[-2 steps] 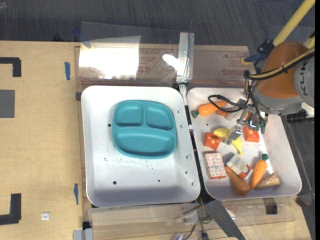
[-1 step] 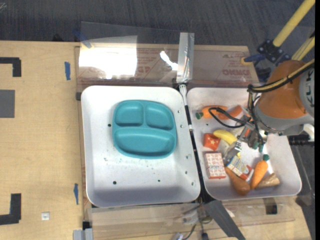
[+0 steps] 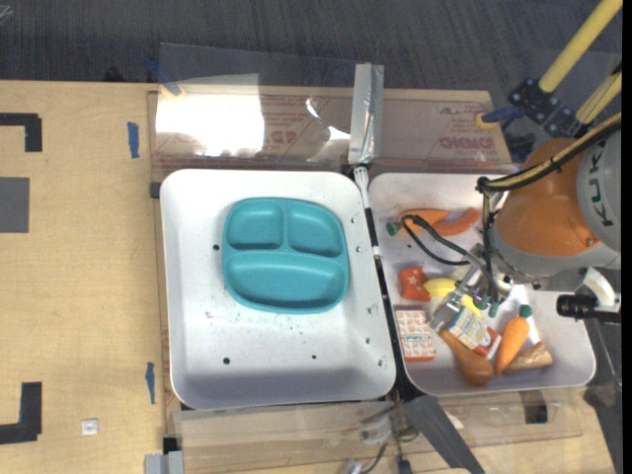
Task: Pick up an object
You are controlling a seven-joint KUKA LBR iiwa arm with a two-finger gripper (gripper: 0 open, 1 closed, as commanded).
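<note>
Overhead, glossy teal divided plate (image 3: 286, 255) in smooth left bin (image 3: 188, 294); pincer (image 3: 464, 304) among toys, grip state unclear

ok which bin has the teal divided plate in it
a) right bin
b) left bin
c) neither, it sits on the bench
b) the teal plate lies in the left bin, while the right bin holds the small food toys and the gripper is over them.
</note>
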